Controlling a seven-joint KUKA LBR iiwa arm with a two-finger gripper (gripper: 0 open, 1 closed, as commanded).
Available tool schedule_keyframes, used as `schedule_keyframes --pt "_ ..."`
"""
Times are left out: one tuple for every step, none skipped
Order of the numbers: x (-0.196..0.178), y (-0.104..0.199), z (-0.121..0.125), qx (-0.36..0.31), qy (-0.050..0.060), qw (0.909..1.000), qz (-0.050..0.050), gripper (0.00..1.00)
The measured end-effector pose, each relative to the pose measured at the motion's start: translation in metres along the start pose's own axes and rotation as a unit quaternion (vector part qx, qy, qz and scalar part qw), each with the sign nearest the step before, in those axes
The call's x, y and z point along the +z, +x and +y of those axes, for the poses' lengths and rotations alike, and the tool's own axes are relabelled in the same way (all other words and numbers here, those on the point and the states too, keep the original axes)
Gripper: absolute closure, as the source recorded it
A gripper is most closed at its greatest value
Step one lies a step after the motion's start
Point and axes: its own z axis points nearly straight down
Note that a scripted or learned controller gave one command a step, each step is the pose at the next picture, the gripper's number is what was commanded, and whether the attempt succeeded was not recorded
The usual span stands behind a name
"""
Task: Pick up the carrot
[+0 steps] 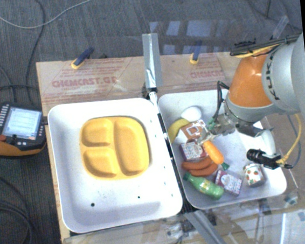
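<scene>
The orange carrot (pixel 214 152) lies in the right bin (pixel 278 186), slanting between a small red and white carton (pixel 195 132) and the bin's bare floor. My gripper (pixel 218 126) hangs just above and to the right of the carrot's upper end, close to the carton. The grey arm with its orange band (pixel 251 88) reaches in from the right and hides the bin's far right corner.
Around the carrot lie a banana (pixel 176 128), a white egg (pixel 191 113), a dark packet (pixel 192 151), a red sausage (pixel 199 166), a green bottle (pixel 205 186), a small packet (pixel 229 182) and a patterned cup (pixel 253 174). The left bin (pixel 69 208) holds a yellow divided tray (pixel 115 146).
</scene>
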Motion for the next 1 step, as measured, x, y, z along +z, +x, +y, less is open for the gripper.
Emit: schedule_keyframes --pt "-0.0707 0.0592 0.0244 0.035 0.008 0.9993 -0.002 1.00"
